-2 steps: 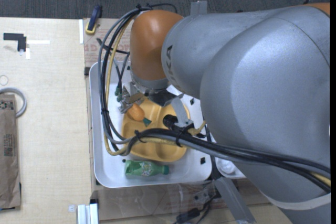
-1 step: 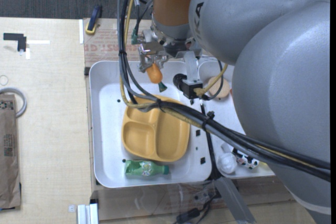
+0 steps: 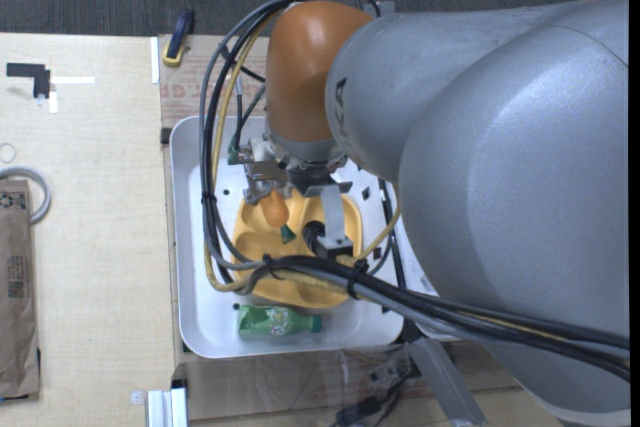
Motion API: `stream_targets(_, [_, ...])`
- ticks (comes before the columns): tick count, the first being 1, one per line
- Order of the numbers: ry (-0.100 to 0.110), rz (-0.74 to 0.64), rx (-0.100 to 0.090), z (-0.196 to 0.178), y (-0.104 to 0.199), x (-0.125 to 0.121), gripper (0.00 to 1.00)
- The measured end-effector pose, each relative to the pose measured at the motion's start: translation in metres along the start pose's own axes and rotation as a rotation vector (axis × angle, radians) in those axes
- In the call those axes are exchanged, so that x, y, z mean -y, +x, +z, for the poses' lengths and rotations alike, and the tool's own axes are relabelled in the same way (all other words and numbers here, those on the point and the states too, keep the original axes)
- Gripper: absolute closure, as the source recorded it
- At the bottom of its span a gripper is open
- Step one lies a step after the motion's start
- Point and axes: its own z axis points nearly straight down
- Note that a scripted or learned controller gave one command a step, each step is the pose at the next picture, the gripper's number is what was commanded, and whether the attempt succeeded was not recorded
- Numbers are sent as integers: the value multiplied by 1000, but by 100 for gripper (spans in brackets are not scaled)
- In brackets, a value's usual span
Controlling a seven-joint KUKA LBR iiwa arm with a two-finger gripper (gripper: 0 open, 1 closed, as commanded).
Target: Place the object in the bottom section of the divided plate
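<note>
A yellow divided plate (image 3: 250, 235) lies in the white bin (image 3: 195, 315), mostly covered by the arm and its black cables. My gripper (image 3: 290, 200) hangs right over the plate's upper middle. A small orange object (image 3: 272, 209) shows just under the gripper's left side, above the plate; I cannot make out whether it is held or resting there. A small dark green piece (image 3: 288, 234) sits beside it toward the plate's centre. The plate's dividers and its right half are hidden by the wrist.
A green packet (image 3: 278, 320) lies on the bin floor just below the plate. Outside the bin, a yellow and blue tool (image 3: 179, 37) sits at the top left and a brown paper bag (image 3: 17, 275) lies at the far left of the bench.
</note>
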Motion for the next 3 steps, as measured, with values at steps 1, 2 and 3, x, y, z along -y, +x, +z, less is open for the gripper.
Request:
stream_targets(1, [-4,124,0,-43,-6,-84,100])
stream_targets(2, [-3,123,0,-43,-6,-84,0])
stream_targets(3, [-3,93,-1,72,14,-14,0])
